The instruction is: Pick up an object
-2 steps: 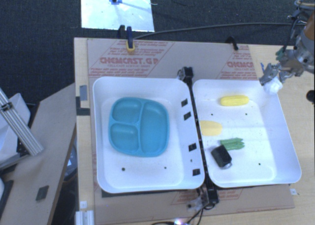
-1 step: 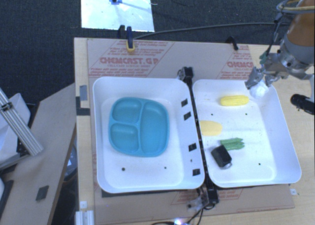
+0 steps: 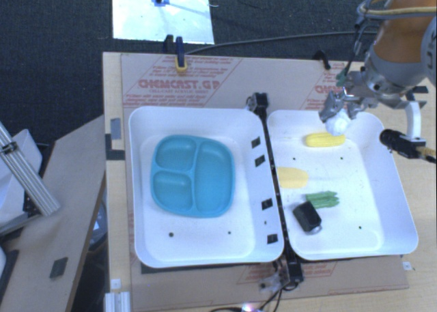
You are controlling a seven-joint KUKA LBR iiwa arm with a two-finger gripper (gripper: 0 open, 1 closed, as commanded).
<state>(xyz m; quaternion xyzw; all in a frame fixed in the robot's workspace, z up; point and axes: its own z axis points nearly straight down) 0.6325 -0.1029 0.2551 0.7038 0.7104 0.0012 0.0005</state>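
The wooden worktop point(image 3: 205, 72) carries two shallow white plastic bins. The left bin point(image 3: 147, 235) holds a blue sectioned plate point(image 3: 192, 175). The right bin point(image 3: 382, 222) holds a long yellow banana-like piece point(image 3: 323, 140), a pale yellow wedge point(image 3: 292, 177), a green ridged piece point(image 3: 322, 199) and a small black block point(image 3: 307, 216). The gripper point(image 3: 337, 121) hangs above the right bin's far edge with a small white round object point(image 3: 336, 125) between its fingers, closed around it, just over the banana-like piece.
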